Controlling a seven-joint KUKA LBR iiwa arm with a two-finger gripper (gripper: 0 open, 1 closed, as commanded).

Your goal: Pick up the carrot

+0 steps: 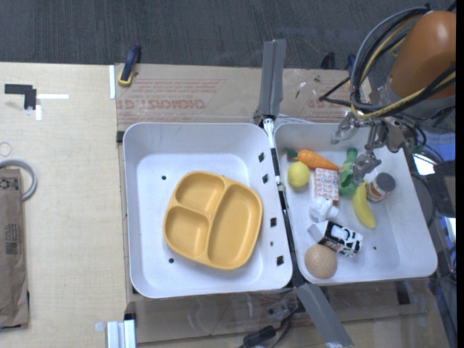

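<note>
The carrot point(317, 159) is orange with a green stub at its left end. It lies in the far left part of the right bin point(406, 263), just behind a yellow lemon point(298, 174). My gripper point(365, 165) hangs over the same bin, to the right of the carrot's tip, above a green item point(348, 174). A small gap separates it from the carrot. Nothing shows in its hold.
Around the carrot lie a red-and-white packet point(326, 185), a banana point(363, 206), a small can point(380, 187), a black-and-white toy point(342, 238) and a tan ball point(320, 262). The left bin point(145, 216) holds a yellow divided plate point(212, 220). Cables loop above the wrist.
</note>
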